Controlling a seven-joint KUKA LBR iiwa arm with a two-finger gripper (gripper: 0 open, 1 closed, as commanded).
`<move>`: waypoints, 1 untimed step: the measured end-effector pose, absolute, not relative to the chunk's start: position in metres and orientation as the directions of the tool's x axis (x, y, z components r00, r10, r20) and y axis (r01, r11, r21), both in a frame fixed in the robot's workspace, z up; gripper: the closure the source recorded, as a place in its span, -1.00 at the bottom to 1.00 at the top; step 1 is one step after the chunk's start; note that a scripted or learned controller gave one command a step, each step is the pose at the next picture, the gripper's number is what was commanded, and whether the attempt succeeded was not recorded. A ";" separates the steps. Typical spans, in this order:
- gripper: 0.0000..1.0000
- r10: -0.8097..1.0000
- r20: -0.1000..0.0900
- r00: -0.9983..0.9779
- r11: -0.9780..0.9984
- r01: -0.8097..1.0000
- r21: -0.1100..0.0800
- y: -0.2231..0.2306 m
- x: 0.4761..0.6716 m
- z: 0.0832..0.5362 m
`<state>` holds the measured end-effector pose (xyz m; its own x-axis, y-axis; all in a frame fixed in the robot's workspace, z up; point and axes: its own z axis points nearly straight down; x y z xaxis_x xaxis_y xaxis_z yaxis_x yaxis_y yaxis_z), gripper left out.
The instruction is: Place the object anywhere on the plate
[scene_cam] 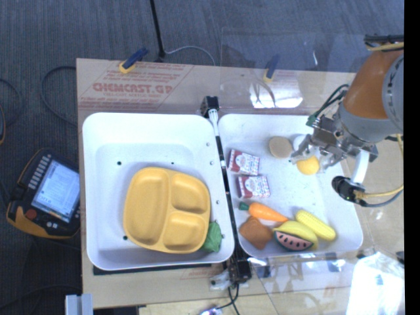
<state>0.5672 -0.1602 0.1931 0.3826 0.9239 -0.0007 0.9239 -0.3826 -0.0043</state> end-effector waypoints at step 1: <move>1.00 0.937 0.000 0.349 -0.349 0.937 -0.002 -0.080 0.601 0.215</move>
